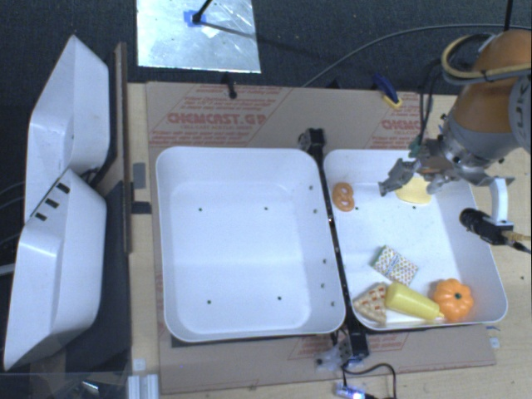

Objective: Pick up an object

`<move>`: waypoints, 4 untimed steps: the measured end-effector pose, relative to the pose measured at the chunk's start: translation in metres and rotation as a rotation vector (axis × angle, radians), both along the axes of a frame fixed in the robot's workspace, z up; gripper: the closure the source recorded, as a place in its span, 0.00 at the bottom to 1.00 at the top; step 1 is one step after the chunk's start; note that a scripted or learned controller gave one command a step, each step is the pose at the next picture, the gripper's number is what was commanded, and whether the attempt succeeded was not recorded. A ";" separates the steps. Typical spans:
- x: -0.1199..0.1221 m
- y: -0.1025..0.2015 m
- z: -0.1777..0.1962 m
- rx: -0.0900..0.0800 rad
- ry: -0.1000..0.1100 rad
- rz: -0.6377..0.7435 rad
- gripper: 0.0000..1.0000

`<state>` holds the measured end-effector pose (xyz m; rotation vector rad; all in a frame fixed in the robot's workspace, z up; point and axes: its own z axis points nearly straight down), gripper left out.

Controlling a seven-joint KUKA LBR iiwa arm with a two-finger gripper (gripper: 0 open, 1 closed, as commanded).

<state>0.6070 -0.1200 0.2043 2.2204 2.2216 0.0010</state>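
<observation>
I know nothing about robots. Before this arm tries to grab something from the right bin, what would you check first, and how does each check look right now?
1. Things to pick lie in the right bin: ok. A pretzel, a pale yellow disc, a checkered piece, a slice, a yellow block and a pumpkin.
2. Gripper is over that bin: ok, at its far end.
3. A target lies close: ok, the disc is right beside the gripper.
4. Gripper holds nothing yet: cannot tell.
5. Target has room around it: ok for the disc and pretzel; not ok for the slice and block, which touch.
</observation>
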 end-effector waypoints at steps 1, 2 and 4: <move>-0.018 0.013 -0.126 0.001 0.010 0.000 0.00; 0.002 0.032 -0.120 0.000 -0.001 0.002 0.00; -0.020 0.037 -0.120 0.000 0.001 -0.001 0.00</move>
